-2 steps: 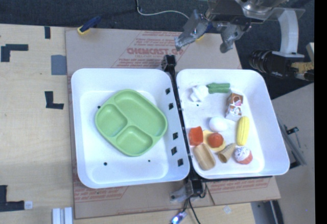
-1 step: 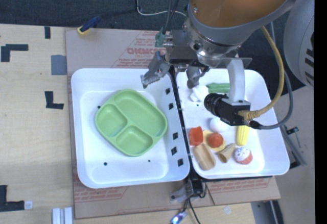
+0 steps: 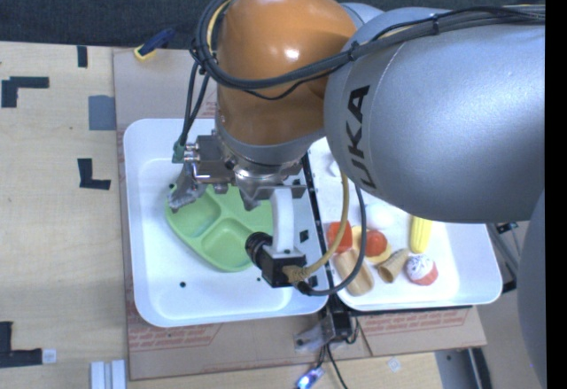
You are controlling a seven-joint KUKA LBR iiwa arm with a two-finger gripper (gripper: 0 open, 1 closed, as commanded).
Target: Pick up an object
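Left bin [image 3: 142,228]: green tray [image 3: 217,232] fills the middle, arm [image 3: 283,68] hangs right over it; bare floor along the near and left sides. Right bin [image 3: 478,285]: toys [image 3: 399,259] crowd the near end, cables [image 3: 341,245] drape across the shared wall.

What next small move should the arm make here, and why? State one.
Probably a short, slow lift straight up, to test for a grip. The gripper sits low in the left bin, at the upper left edge of the green tray, the only thing seen in that bin. The arm's wrist covers the contact, so whether the tray is caught cannot be told until it rises.
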